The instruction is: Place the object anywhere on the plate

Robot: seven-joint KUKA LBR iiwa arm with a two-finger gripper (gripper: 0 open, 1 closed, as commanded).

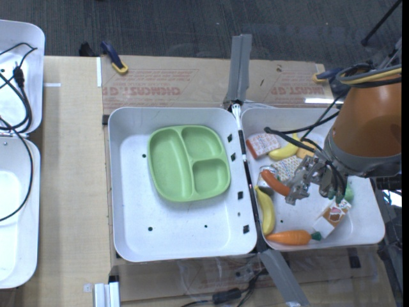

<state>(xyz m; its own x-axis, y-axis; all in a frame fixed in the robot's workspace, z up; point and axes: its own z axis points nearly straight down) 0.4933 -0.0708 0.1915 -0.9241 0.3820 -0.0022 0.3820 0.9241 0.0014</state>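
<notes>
The green three-compartment plate [189, 162] lies in the left bin [128, 190] with nothing on it. In the right bin [364, 229] lie several toy foods: a red sausage [275, 183], a yellow banana [266, 211], an orange carrot [289, 237], a second yellow piece [284, 151], a red-and-white wafer [259, 144] and a small carton [333, 216]. My gripper [311, 183] hangs over the middle of the right bin, just right of the sausage. It looks open, and I see nothing between its fingers.
A grey divider bar [239, 75] runs between the two bins. The orange-banded arm [370, 123] and its cables cover the right bin's far right part. A speckled item [288, 166] lies under the gripper's left side.
</notes>
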